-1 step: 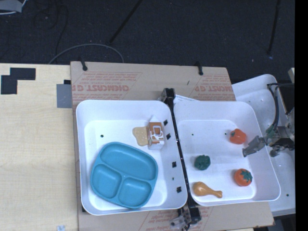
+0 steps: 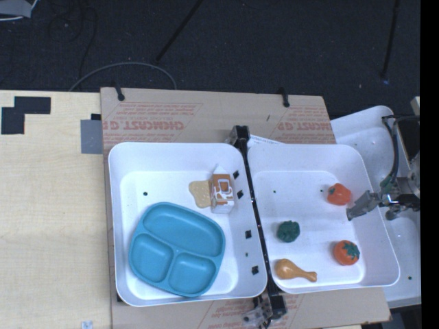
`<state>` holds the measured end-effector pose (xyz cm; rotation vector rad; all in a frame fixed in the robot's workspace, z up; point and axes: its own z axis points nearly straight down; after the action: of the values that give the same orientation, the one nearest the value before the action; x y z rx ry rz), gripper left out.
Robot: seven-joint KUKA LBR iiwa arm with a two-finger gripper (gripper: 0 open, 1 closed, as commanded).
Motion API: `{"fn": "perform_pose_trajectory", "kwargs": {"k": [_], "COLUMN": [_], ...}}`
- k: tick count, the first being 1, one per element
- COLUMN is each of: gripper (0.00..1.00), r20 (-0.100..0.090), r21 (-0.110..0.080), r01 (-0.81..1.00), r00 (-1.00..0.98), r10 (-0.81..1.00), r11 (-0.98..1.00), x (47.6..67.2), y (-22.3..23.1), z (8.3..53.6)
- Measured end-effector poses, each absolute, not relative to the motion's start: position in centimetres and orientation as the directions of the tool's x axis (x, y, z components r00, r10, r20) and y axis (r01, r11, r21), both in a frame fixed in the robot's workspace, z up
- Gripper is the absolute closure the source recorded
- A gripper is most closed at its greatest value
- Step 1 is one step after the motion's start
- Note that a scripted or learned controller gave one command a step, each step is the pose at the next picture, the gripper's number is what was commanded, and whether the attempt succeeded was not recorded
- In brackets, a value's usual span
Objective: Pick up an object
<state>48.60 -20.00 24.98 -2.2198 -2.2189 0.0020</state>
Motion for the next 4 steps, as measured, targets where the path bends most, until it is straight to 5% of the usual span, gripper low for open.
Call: {"fn": "perform_pose_trajectory", "kwargs": {"k": [3,4], "gripper": [0.0,1.0], "r20": [0.002,0.001], "r21": [-0.004,0.0], "r01": [1.0,1.0], "r00": [0.001,0.005], "r10": [1.0,1.0], "r11": [-0.001,-0.005], "x": [47.8,47.9], "y": [-20.8,-21.0], "z": [8.6,9.9]}}
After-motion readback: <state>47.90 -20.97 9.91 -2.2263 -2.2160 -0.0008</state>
